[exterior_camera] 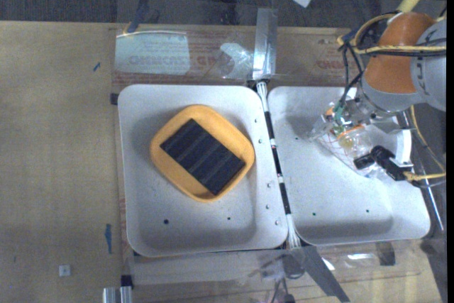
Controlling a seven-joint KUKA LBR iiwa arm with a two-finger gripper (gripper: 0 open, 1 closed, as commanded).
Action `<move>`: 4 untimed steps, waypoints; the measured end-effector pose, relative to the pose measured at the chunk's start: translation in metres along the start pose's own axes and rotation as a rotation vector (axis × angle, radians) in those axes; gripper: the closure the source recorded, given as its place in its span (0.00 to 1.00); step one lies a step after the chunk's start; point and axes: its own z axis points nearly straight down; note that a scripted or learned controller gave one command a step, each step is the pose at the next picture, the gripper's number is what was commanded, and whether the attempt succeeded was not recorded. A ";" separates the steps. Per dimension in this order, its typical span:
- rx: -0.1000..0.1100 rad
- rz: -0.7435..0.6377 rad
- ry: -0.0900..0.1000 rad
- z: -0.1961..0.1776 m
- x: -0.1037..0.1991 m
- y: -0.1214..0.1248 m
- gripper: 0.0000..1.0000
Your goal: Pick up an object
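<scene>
On the wooden bench (57, 152), the yellow dish (170, 168) lies in the left bin (142, 223). The gripper (340, 125) hangs over the right bin (340, 216), and I cannot tell how wide it is. Seemingly the approach step: next, cross left and descend onto the dish.

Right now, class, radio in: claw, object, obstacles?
Claw over right bin. Orange pad with black top lies in left bin, apart from claw. Nothing covers it.

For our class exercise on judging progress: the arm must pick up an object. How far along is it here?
Done: nothing visibly; the yellow pad lies flat in the left bin. In hand: the gripper is over the right bin, apart from the pad. Left: reaching it, gripping, lifting.
</scene>
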 end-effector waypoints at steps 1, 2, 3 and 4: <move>0.018 -0.012 0.007 -0.014 -0.025 0.040 0.00; 0.001 -0.214 -0.001 0.006 0.004 0.008 0.00; 0.017 -0.167 0.009 -0.059 0.034 0.019 0.00; 0.022 -0.206 0.014 0.011 -0.025 0.040 0.00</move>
